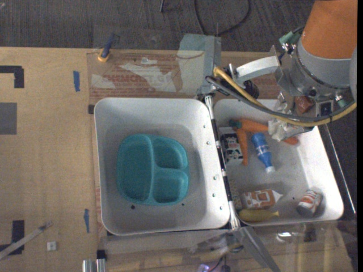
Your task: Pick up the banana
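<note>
Approach step: gripper (289, 130) at right bin's (332, 169) 12 o'clock, finger state unclear; banana (258, 215) at 6 o'clock—next, reach down.

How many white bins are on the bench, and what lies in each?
2. The left bin holds a teal tray. The right bin holds the banana, a carrot, a blue bottle, a can; the arm may hide more.
</note>
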You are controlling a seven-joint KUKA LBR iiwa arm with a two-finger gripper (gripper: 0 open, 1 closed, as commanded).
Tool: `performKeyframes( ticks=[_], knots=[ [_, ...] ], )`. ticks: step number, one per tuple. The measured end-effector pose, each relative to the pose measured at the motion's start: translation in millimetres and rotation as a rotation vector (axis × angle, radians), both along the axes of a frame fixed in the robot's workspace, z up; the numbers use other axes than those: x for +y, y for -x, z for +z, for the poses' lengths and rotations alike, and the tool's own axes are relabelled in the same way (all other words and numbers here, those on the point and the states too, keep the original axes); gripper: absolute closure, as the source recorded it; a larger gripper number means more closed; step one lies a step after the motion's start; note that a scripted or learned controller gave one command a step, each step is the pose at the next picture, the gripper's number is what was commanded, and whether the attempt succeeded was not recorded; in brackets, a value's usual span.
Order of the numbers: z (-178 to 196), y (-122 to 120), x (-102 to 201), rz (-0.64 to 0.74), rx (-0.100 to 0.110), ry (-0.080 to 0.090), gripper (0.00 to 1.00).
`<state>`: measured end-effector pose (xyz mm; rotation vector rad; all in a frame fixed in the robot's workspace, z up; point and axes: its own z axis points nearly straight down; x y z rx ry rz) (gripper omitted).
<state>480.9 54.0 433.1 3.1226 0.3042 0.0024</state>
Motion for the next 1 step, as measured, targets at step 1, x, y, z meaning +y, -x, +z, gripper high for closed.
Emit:
performKeyframes(
  ticks=[1],
  knots=[
    [0.0, 0.0, 0.0, 0.000, 0.001, 0.000, 0.00]
  ],
)
